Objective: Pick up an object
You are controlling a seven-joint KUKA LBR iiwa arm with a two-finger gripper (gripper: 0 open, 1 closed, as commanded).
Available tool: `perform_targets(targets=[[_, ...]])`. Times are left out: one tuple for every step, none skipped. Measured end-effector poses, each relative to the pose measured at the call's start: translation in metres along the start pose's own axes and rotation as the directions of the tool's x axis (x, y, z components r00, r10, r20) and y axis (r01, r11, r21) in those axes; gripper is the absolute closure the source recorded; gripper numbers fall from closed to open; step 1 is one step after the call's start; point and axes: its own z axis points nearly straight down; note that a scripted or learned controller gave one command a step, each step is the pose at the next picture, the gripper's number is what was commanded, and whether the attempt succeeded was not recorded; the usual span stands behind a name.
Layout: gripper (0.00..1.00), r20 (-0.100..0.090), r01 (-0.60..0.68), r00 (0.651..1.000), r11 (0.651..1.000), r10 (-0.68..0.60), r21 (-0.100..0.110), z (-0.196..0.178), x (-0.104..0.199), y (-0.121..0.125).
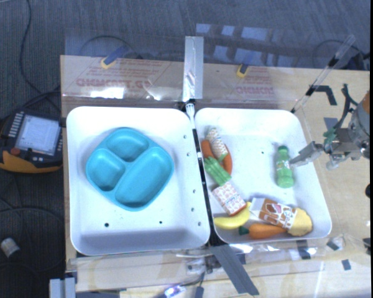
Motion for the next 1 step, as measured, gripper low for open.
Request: perform_targets(targets=[[0.00, 0.000, -0.209, 0.978, 0.978, 0.209, 0.001, 0.0432, 0.0035, 0.0377]])
